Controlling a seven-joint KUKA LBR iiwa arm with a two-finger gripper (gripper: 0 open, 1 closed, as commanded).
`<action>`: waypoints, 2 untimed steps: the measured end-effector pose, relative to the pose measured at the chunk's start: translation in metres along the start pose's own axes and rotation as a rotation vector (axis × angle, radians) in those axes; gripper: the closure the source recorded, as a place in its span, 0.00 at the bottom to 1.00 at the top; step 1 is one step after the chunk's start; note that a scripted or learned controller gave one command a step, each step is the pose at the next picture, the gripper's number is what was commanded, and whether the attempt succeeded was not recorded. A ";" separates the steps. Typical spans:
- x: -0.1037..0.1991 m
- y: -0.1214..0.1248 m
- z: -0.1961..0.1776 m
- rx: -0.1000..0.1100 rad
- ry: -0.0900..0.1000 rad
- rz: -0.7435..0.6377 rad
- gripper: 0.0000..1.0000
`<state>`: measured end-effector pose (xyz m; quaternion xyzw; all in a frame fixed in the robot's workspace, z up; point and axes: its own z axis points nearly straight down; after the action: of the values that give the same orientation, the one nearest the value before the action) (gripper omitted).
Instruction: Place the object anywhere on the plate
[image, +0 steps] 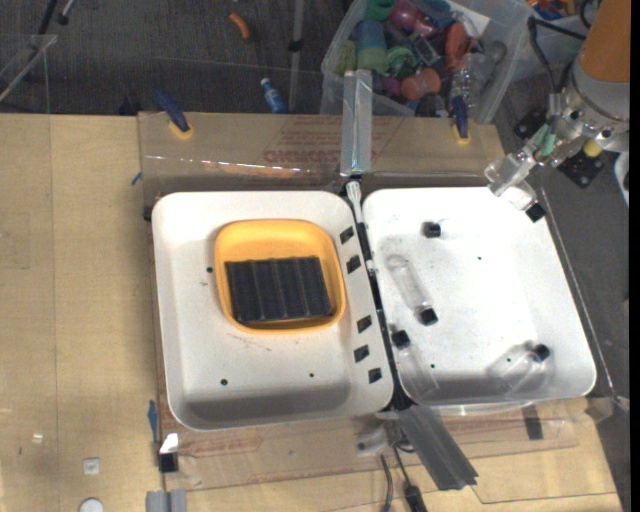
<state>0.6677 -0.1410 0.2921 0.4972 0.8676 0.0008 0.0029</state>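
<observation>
The orange plate (279, 274) already carries a dark ribbed block (278, 290), while the claw (520, 170) hovers off the right bin's (480, 300) corner, its opening impossible to tell.

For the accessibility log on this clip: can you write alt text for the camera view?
A yellow plate holding a dark ribbed block sits in the left white bin. The right white bin holds several small dark pieces and clear objects. The gripper hangs above that bin's far right corner.
</observation>
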 end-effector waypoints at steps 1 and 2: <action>-0.032 -0.019 -0.028 -0.002 -0.001 -0.310 1.00; -0.069 -0.046 -0.085 -0.002 -0.001 -0.304 1.00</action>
<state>0.6625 -0.2233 0.3777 0.3602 0.9329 0.0008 0.0038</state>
